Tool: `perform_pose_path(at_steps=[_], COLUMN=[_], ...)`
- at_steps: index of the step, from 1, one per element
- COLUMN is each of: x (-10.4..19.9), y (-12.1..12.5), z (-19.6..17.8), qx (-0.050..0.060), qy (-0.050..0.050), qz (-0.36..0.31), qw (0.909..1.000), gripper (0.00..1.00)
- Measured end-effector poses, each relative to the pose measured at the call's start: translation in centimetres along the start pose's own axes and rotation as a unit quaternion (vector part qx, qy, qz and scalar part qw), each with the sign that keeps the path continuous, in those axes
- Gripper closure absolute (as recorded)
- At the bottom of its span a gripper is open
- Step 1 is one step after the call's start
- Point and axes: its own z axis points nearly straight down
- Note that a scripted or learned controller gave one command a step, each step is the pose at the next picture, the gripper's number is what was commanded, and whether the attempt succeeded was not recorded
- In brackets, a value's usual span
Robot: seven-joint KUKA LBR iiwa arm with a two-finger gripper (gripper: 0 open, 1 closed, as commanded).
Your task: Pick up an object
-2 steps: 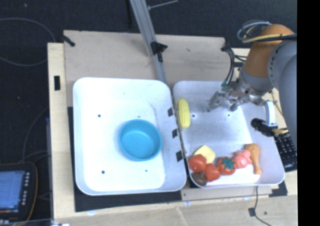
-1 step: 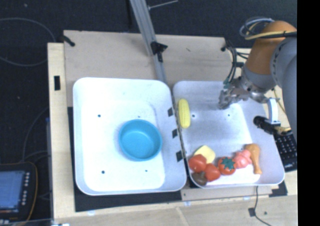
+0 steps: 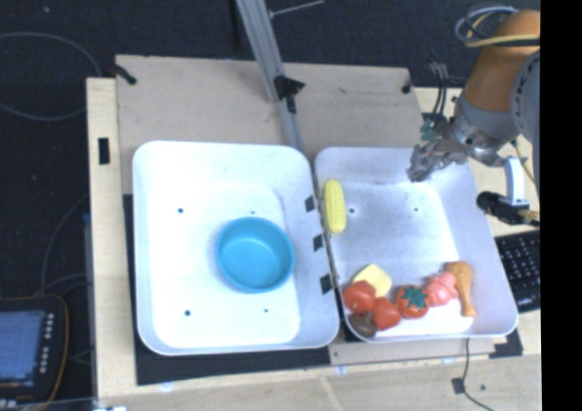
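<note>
Piled in the near corner of the right shallow white bin (image 3: 455,191) lie plastic toy foods (image 3: 409,295) — red tomatoes, yellow wedge, pink and orange pieces. One yellow toy corn cob (image 3: 334,206) lies by its left wall. Left white bin (image 3: 164,218) holds a round blue bowl (image 3: 255,254). Nothing is picked yet — the grey two-finger gripper (image 3: 424,164) hovers at the far edge, its state I cannot tell.

1. A tan bench (image 3: 200,95) carries two shallow white bins set side by side.
2. The left bin (image 3: 182,177) and right bin (image 3: 391,173) touch along their inner edges.
3. Both rest on a black mat (image 3: 227,359) showing below the left bin.
4. A grey pole (image 3: 259,32) slants up from the bench's back.
</note>
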Motion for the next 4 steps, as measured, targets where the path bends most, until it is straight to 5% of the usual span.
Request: perform_pose_path(at_steps=[1,2,4], x=[0.4,0.3,10.2], y=[0.5,0.6,0.4], z=[-6.6,-7.4,-7.0], qx=[-0.002,0.0,0.003], qy=[0.0,-0.001,0.0], qz=[0.002,0.0,0.002], qw=[1.0,1.0,1.0], gripper=[1.0,1.0,1.0])
